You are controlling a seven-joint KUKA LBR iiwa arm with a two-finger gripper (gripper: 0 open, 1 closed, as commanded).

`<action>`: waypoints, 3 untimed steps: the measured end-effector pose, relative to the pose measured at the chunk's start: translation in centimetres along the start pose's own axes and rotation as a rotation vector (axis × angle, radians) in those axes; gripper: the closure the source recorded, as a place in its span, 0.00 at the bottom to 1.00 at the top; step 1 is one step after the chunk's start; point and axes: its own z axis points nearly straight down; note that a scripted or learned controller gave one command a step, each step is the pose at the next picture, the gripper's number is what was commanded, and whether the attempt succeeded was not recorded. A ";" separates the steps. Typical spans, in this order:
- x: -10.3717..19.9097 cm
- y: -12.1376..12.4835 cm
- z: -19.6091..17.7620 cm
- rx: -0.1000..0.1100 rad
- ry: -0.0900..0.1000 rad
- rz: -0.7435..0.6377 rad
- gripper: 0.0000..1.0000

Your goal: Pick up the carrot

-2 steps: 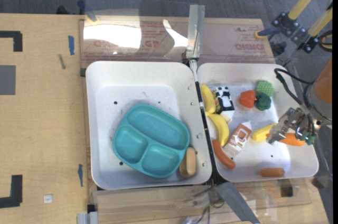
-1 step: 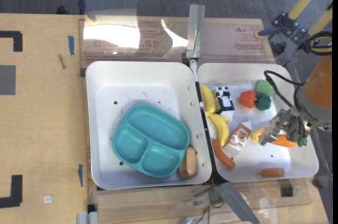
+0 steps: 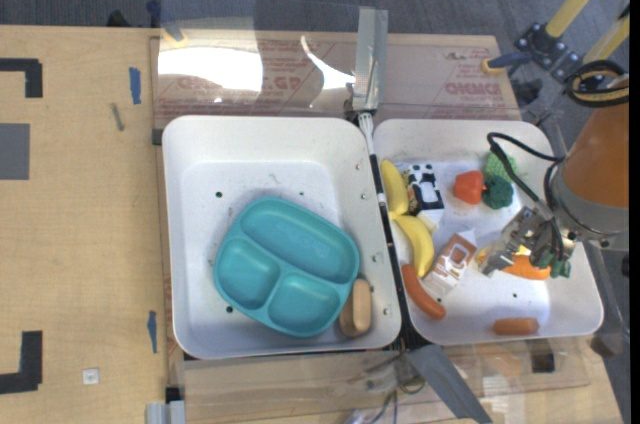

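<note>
Camera view: the gripper (image 3: 527, 250) is down in the right bin (image 3: 580, 307), near its right wall, over an orange carrot (image 3: 527, 265) — whether its fingers are spread or pinching the carrot, I cannot tell. Left of it lie a small packet (image 3: 455, 260), two bananas (image 3: 405, 212) along the bin's left wall and a sausage (image 3: 423, 292); another sausage (image 3: 516, 324) lies nearer. The left bin (image 3: 200, 152) holds a teal divided plate (image 3: 287, 264) — a bread roll (image 3: 356, 307) touches its near right edge.
</note>
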 end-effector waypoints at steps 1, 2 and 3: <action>-0.2 0.2 -1.1 -0.003 -0.006 -0.002 1.00; -2.6 2.2 -0.9 0.000 -0.004 -0.113 1.00; -2.8 2.3 -2.0 -0.003 -0.011 -0.113 1.00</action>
